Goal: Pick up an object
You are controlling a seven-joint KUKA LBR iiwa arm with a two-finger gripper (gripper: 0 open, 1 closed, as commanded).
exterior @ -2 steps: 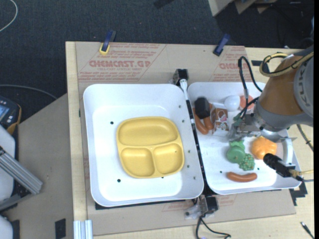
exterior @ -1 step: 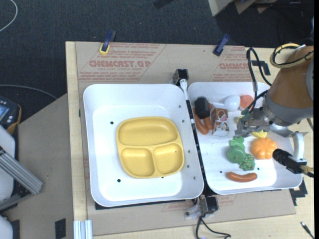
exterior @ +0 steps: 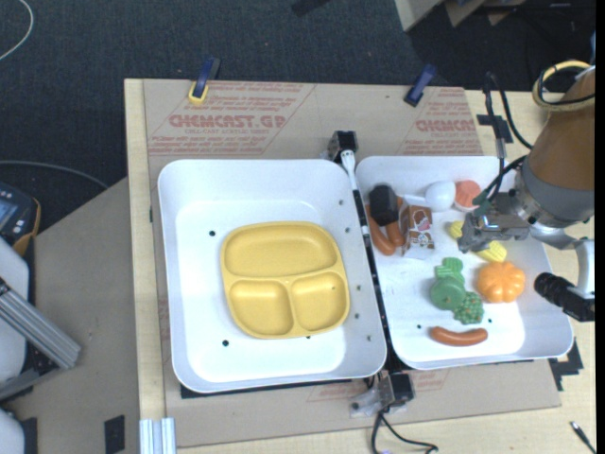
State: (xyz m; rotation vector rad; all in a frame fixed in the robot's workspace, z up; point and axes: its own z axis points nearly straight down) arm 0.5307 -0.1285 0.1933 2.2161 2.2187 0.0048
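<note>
Several toys are crowded in the right bin (exterior: 529, 343); the gripper (exterior: 480, 232), its clench impossible to tell, hangs just beyond the pumpkin (exterior: 500, 281). A centred, vertical descent is advised.

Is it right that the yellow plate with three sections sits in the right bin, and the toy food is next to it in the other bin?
Not quite. The yellow plate with three sections sits in the left bin, not the right one. The toy food, like the orange pumpkin and the green broccoli, is next to it in the other bin, the right one. The camera view shows this.
</note>
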